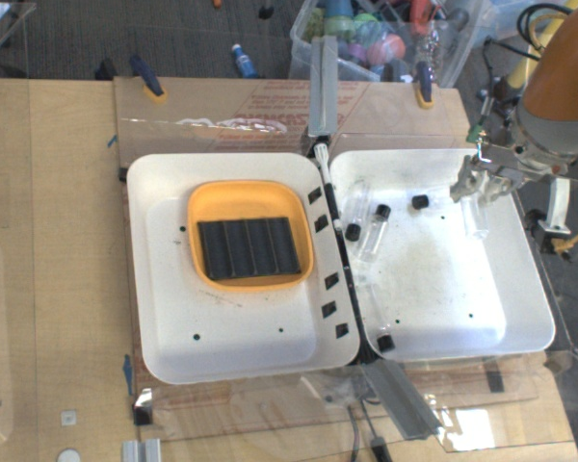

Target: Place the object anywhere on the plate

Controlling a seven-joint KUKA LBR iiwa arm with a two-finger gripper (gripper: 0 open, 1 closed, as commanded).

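An orange plate [250, 231] bearing a dark ribbed slab [248, 248] is seen in the left bin [164, 335]. A clear tube-like object [372, 231] lies in the right bin [462, 306], left of centre. Farther right, the gripper [482, 186] hangs over the bin's far edge; its finger state cannot be told.

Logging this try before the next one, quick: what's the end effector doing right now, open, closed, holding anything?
End effector: over the right bin, near its upper right corner; whether it is open or closed cannot be told, and nothing shows held in it.

Black ridged block [248, 248] on orange plate [250, 200] — left bin [164, 345].
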